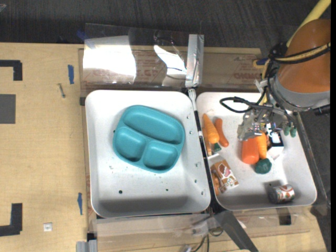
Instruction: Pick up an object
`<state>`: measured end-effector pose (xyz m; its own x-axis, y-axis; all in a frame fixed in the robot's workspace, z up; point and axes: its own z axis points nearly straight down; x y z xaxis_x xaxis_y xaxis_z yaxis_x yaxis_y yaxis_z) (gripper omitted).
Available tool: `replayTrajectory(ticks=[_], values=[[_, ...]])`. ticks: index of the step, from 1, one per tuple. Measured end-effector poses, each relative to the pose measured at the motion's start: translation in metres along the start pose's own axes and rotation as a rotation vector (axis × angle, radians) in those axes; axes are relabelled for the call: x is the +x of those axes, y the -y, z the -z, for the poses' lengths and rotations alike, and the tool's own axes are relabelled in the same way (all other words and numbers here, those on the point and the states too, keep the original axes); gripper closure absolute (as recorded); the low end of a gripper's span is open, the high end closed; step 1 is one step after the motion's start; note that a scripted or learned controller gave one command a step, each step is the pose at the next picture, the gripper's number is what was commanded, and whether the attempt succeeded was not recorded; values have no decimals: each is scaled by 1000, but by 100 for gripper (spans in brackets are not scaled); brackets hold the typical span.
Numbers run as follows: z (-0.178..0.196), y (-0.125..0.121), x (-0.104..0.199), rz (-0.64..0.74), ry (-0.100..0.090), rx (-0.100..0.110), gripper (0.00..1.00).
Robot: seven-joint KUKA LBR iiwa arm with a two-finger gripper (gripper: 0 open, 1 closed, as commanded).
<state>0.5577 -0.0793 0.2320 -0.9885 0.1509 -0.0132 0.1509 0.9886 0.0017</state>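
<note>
**Bright, even light with glare at the back**

Light falls from above and is fairly even. The left bin [105, 182] shows a soft grey shadow along its near inner wall, and the teal plate [148, 137] casts little shadow. A clear plastic sheet [131, 59] behind the bins throws back strong white glare that washes out what lies under it. The orange band [310, 56] of the arm is soft and out of focus, close to the lens. The dark floor [157, 4] at the top looks grainy. Small items in the right bin [307, 188] are slightly blurred.
</note>
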Motion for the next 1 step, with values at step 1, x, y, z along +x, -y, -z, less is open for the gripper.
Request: replayTrajectory(ticks=[1], values=[[-142,65,-1,174,1,1,100]])
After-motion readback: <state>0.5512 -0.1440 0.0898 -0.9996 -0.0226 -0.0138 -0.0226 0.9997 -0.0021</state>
